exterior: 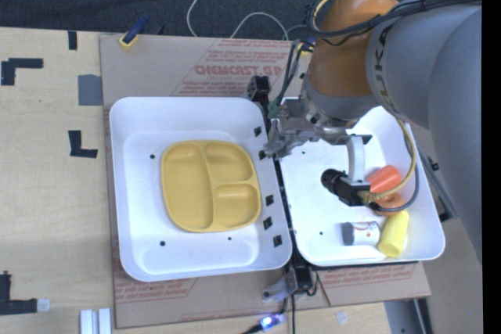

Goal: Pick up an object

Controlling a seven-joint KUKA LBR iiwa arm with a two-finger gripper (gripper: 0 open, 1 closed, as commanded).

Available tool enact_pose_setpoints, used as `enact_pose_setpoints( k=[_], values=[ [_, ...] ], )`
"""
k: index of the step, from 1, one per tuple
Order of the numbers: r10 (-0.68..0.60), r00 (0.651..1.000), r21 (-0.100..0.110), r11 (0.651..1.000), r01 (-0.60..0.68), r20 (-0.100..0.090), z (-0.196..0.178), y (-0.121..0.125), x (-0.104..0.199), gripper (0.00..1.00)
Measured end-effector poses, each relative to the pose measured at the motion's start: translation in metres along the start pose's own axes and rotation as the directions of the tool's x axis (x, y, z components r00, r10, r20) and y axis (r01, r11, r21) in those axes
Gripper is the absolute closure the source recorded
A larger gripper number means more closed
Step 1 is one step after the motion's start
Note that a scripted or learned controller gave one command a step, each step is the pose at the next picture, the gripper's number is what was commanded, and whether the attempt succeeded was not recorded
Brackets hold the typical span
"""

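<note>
Claw (272,141) poised over the seam between two shallow white bins; apart or together, cannot tell. In the left bin (125,121), a yellow three-compartment plastic plate (210,185), lying flat. Toward the right bin's (313,207) right side, an orange rounded plastic piece (383,178); below it, a yellow cylinder (394,235) touching a small white tube (358,231).

The grey arm (438,51) loomed above and to the right of the gripper (283,135), bent over steeply. Its orange band (348,31) sat up-right of the gripper, the wrist (333,102) just beside it, pointing down-left.
</note>
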State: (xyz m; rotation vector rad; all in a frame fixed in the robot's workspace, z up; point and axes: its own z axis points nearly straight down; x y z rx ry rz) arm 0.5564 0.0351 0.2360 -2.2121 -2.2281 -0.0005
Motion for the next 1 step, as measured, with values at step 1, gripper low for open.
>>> enact_pose_setpoints(
  k=[1],
  values=[
    [0.000,1.000,0.001,1.000,0.000,0.001,0.0003,-0.0032,0.0520,1.00]
  ],
)
